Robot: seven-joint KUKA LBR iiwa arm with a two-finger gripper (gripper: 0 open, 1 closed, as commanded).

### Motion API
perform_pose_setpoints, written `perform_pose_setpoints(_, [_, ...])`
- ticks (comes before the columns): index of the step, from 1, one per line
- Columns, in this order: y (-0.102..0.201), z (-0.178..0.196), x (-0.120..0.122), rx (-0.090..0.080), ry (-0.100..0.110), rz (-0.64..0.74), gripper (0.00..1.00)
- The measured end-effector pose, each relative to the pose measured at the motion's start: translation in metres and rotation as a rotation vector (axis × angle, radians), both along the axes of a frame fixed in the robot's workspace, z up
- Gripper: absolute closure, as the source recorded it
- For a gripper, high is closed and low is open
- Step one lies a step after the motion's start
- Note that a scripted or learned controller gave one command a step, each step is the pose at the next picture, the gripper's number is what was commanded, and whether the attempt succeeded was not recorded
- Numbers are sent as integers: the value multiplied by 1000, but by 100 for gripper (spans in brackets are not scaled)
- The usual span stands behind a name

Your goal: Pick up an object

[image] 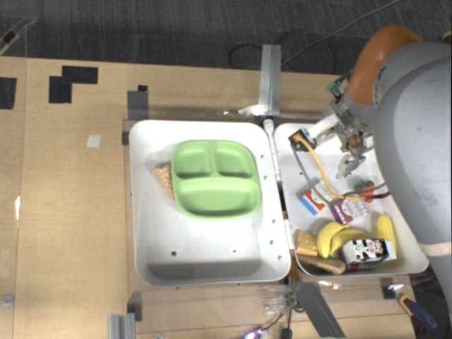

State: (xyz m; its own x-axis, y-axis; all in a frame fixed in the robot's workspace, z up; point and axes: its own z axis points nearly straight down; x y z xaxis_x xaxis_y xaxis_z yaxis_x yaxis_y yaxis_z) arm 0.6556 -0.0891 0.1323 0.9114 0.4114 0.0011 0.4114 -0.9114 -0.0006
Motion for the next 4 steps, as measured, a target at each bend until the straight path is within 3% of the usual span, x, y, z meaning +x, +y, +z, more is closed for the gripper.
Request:
perform_pose_setpoints(1, [39,54,5,1,-3,-80,0])
perform_pose_setpoints(2, [6,6,-27,0,-1,-142,0])
perform_pose_setpoints(3, [45,54,8,2,-4,-156,0])
perform_pose_setpoints(4, [2,-29,-12,0,-13,-219,0])
